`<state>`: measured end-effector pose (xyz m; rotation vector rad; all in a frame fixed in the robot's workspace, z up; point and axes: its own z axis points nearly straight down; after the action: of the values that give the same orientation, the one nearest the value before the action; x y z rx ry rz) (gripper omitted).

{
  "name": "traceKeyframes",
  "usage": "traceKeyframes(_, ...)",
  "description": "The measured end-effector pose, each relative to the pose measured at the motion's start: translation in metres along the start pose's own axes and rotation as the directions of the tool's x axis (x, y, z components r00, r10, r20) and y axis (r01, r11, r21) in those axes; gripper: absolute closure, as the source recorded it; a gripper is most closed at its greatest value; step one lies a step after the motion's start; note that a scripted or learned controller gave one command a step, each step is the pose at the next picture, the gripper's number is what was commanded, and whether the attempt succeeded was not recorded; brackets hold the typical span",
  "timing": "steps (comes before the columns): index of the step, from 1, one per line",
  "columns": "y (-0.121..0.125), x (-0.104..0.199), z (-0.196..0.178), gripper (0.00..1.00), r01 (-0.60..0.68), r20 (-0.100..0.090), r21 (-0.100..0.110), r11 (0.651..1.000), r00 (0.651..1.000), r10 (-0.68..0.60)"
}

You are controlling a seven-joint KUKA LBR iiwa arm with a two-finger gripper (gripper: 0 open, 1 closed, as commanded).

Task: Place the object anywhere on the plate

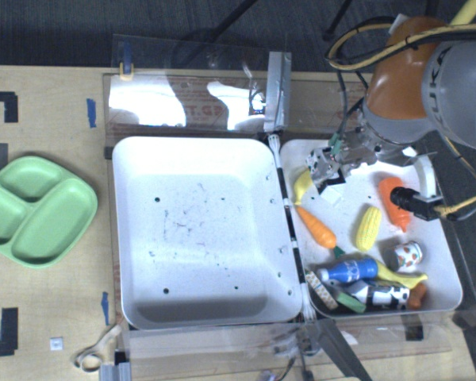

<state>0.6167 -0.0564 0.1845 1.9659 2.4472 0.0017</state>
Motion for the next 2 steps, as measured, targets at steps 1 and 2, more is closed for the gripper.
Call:
traceKeyframes(1,-0.049,0.041,0.000,1.00,-0.088,-0.002,0.004,0.996,0.996,0.088)
traceKeyframes(2,-0.108,0.129,-0.027,1.00,0.038,-0.003,0.005,0.999,0.999,-0.038)
